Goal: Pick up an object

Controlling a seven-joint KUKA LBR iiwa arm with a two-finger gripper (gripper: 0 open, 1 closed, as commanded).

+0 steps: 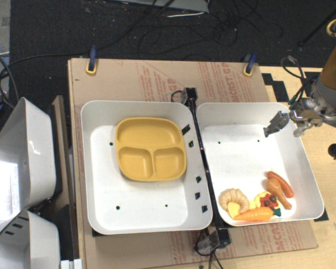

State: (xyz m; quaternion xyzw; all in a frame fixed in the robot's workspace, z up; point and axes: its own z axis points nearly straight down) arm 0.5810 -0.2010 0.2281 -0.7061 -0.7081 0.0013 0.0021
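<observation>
- The hand (284,123) hangs over the far right part of the right bin (241,150), its dark fingers apart and holding nothing.
- The toy food sits bunched in that bin's near corner: sausages (280,187), carrot (255,213), croissant (233,196).
- Risk, as I judge it: packed so tight against the wall, a finger could land on a neighbour or the rim and close on nothing.
- Left of that bin, a second bin holds a yellow divided plate (151,149).
- The table (157,77) is brown board, clamped; cables trail on dark floor beyond.
</observation>
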